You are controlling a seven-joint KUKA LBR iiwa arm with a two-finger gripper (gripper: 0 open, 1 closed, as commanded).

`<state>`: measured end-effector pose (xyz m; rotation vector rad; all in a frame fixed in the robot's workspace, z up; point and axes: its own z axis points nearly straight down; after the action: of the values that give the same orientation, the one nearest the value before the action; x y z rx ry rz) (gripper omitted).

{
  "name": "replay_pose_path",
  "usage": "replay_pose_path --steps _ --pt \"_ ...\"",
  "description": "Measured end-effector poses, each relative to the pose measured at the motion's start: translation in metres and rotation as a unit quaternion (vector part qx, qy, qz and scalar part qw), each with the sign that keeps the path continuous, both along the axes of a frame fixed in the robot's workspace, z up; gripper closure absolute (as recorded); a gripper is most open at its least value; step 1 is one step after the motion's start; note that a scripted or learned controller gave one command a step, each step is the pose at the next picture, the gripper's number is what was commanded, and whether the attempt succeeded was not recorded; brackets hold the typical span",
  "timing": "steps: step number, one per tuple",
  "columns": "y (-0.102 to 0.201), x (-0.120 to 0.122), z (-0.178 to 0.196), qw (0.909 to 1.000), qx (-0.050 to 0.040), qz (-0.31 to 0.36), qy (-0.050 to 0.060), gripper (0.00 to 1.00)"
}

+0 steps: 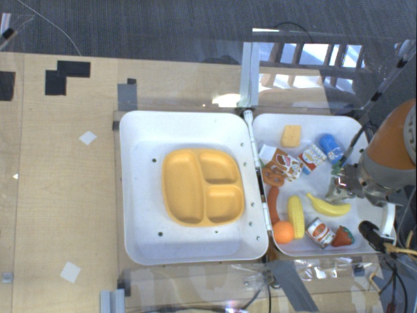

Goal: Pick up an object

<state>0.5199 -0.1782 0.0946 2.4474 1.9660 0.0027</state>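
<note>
The right bin holds several small items. A yellow banana lies near its middle. My gripper hangs over the bin's right side, just above the banana's right end. To the left are a corn cob, an orange and a red sausage. A small tin and a strawberry lie in the near part of the bin. At the far end are a yellow cheese block, a blue can and two snack packets.
The left bin carries a yellow divided tray in its middle. A metal divider separates the two bins. The arm's orange band sits over the right bin's right rim. Cables run at the bottom right.
</note>
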Motion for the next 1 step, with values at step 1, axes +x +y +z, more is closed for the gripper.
replay_pose_path --steps 1 --pt "-0.0002 -0.0001 -0.0002 1.0000 0.0001 0.000 0.000 0.00"
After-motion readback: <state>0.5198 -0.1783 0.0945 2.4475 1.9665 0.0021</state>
